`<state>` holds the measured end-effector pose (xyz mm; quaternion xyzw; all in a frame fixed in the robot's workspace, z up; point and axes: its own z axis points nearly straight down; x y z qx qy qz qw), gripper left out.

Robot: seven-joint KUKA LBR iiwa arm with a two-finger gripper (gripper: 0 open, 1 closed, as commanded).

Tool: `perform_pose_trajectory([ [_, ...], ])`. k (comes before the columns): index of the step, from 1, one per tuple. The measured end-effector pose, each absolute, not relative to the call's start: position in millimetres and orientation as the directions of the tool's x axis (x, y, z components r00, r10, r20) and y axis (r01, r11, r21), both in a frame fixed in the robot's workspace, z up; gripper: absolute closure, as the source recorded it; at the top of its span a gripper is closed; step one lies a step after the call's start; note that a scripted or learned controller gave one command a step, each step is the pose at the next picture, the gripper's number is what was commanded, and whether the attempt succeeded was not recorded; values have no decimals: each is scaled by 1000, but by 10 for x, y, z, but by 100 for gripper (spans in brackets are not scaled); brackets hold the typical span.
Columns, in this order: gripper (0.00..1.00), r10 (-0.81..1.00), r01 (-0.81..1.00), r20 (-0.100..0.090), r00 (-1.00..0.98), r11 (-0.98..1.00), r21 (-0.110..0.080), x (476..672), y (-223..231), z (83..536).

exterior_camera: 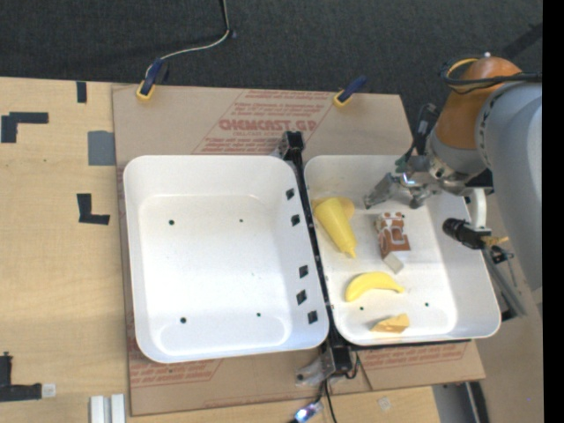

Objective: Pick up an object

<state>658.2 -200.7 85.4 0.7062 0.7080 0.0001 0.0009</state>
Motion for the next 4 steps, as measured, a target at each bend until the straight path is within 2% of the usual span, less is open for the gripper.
perform_pose_trajectory([
  [1,0,1000,1000,-1,-3,3,2,6693,-1776,852],
  [2,0,1000,1000,-2,0,0,0,6286,-1593,857],
  [3,100,1000,1000,-2,-1,1,2,6300,-1595,957],
  [4,100,1000,1000,-1,1,-1,3,6024,-1909,859],
])
